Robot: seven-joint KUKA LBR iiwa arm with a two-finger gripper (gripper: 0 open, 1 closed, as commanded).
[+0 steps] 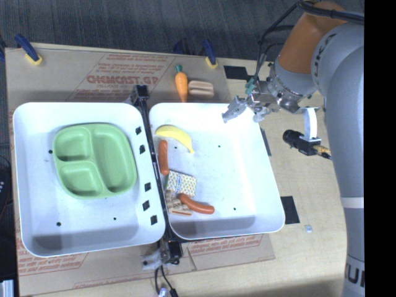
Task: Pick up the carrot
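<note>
The carrot lies on the cardboard just behind the right bin, well to the left of my gripper, which hovers over that bin's far rim; whether it grips anything I cannot tell. Beside the carrot sits one bun-shaped hot dog. In the right bin: one curved yellow banana, two smooth sausages, one patterned packet. The left bin bears one glossy green divided plate

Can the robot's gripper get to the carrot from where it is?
Probably yes. The carrot lies outside the bins beside a hot dog bun, uncovered, and the gripper hovers nearby with nothing in between.
</note>
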